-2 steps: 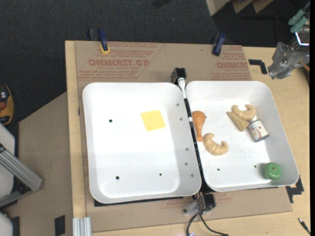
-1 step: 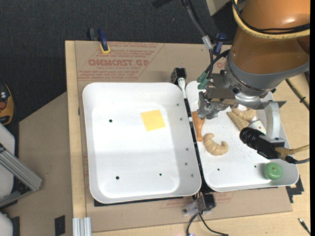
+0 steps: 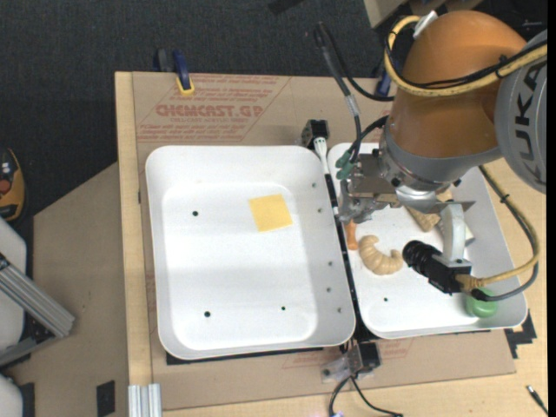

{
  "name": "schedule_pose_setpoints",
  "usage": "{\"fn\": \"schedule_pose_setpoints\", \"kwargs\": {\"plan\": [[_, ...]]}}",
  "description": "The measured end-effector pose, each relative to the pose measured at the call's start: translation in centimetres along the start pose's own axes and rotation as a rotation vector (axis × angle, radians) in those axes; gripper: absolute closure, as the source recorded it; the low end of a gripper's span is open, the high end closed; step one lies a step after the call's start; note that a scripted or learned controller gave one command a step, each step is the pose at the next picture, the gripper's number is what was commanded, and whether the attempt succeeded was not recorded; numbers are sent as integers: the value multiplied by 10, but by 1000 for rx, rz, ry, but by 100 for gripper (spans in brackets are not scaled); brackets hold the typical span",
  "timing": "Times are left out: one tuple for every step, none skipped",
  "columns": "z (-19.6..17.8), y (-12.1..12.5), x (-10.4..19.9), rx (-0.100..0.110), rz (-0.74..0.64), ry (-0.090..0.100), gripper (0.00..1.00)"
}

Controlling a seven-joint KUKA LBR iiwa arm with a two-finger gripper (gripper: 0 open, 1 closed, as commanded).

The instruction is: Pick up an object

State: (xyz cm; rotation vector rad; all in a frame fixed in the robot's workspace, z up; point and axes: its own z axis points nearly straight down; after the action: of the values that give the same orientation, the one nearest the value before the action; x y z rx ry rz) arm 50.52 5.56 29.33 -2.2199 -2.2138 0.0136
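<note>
My gripper (image 3: pixel 354 208) hangs low over the left edge of the right bin (image 3: pixel 417 320), under the big orange wrist band. Just below it, against the bin's left wall, lies a small orange piece (image 3: pixel 350 236); I cannot tell whether the gripper touches it. A tan croissant-shaped piece (image 3: pixel 379 256) lies to the right of the orange piece. Part of another tan piece (image 3: pixel 426 220) shows from under the wrist. A green round thing (image 3: pixel 479 305) sits in the right bin's front right corner. A flat yellow square (image 3: pixel 270 212) lies in the left bin (image 3: pixel 200 320).
Both bins rest on a cardboard sheet (image 3: pixel 217 102) with red print. A black and white clip (image 3: pixel 314 134) and cables sit at the back between the bins. A blue and yellow clamp (image 3: pixel 182 72) holds the cardboard's far edge.
</note>
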Motion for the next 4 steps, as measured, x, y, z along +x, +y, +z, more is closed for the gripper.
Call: {"fn": "schedule_pose_setpoints", "kwargs": {"plan": [[-4,16,-20,-13,0,1,100],[-157,11,7,-32,-7,5,100],[-2,26,32,6,-4,-1,100],[-181,24,50,-32,-7,7,100]]}}
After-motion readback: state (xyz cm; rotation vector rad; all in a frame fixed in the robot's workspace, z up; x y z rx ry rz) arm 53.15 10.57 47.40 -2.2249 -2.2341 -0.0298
